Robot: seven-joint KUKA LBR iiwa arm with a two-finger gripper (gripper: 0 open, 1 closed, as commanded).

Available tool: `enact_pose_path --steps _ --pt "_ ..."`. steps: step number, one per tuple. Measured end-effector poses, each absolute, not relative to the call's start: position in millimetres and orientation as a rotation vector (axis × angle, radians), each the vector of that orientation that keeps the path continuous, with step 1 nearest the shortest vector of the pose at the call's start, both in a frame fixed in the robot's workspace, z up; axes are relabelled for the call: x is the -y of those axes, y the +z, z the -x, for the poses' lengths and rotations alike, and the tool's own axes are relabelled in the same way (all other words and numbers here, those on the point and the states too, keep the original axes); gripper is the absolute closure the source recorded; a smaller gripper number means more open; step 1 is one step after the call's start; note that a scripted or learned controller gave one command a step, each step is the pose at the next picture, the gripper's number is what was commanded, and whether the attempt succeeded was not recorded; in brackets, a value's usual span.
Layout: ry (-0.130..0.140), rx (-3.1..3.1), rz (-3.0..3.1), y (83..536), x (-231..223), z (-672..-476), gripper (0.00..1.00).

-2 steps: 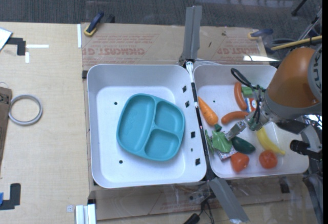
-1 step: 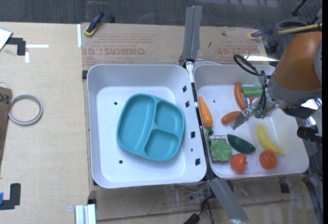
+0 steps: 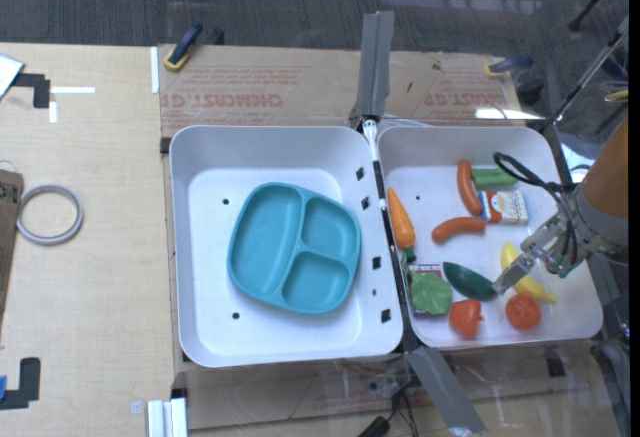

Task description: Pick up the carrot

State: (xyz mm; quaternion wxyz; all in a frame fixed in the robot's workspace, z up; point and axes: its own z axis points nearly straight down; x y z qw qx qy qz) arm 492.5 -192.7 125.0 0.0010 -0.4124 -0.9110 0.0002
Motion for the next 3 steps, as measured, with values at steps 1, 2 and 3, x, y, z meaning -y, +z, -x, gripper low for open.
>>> enact_pose_path --steps 1,2,3 --pt "0.001 2.704 1.594 90.3 147.4 -514.9 0.00" --pt "0.003 2.421 2.002 90.6 137.1 -584.5 0.00" --pt "0.002 2.530 1.859 108.2 177.6 -502.2 0.00"
